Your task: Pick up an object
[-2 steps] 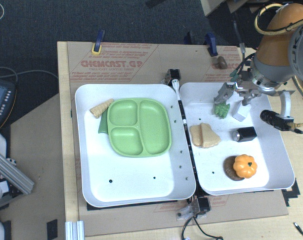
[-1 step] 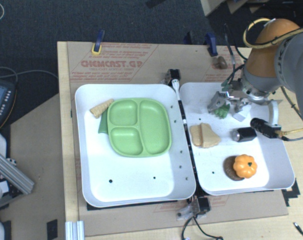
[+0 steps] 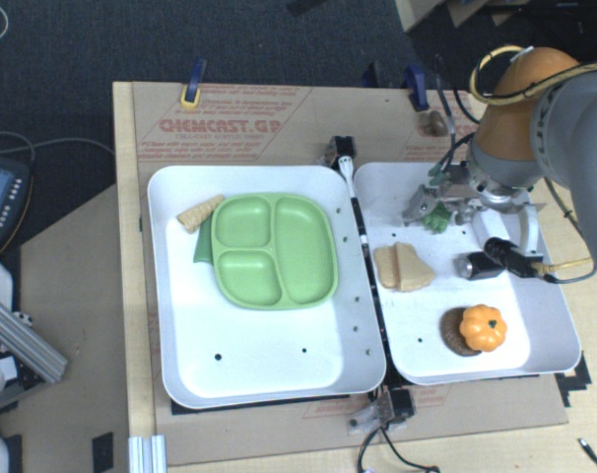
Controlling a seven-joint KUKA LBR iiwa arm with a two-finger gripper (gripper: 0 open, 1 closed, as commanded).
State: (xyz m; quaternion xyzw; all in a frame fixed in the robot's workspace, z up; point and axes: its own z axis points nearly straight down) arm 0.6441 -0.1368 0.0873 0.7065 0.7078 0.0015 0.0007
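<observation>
My gripper (image 3: 429, 208) hangs low over the back of the right bin (image 3: 545, 348), reaching in from the right. A small green object (image 3: 436, 221) lies right at its tip; I cannot tell whether it is touched. Just left of the bin's middle, a tan bread-like piece (image 3: 402, 267) rests against the left wall. An orange pumpkin (image 3: 482, 327) sits near the front, with a brown round thing (image 3: 452, 333) half hidden under its left side.
In the left bin (image 3: 259, 372) lies a green divided plate (image 3: 275, 249), with a darker green sheet (image 3: 201, 249) sticking out from under its left edge. A tan cone-like piece (image 3: 199, 213) lies at the plate's back left corner.
</observation>
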